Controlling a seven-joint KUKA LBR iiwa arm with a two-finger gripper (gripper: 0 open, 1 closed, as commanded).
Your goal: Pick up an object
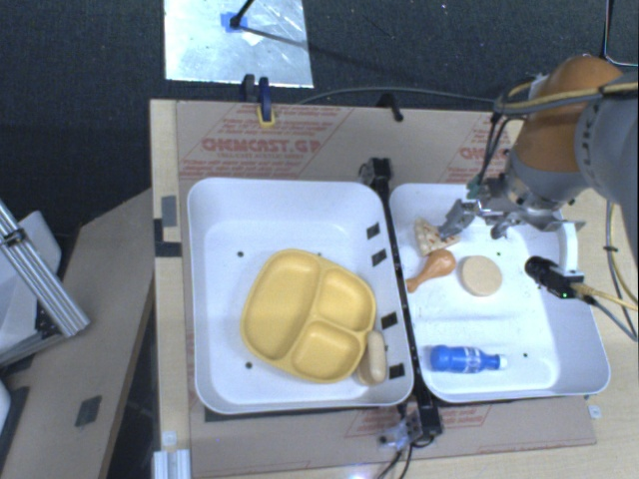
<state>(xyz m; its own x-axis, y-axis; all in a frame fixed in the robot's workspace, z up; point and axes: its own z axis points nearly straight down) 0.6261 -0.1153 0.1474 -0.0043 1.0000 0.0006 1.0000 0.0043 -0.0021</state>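
Floor (80, 58): dark speckled carpet around the desk.
Desk (200, 133): pale wood, topped by a brown board printed with red lettering.
Metal sheet (238, 26): shiny square lying on the carpet behind the desk.
Aluminium rail (40, 282): slanting at the left edge.

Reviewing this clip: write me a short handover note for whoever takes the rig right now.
Gripper: over the right bin's far end, above the tan wedge-shaped piece; nothing seen between its fingers.
Right bin: wooden drumstick-shaped piece, round tan disc, blue bottle lying on its side.
Left bin: yellow divided tray, small beige piece at its near right edge.
Done: no pick yet. Left: grasp and lift one object.
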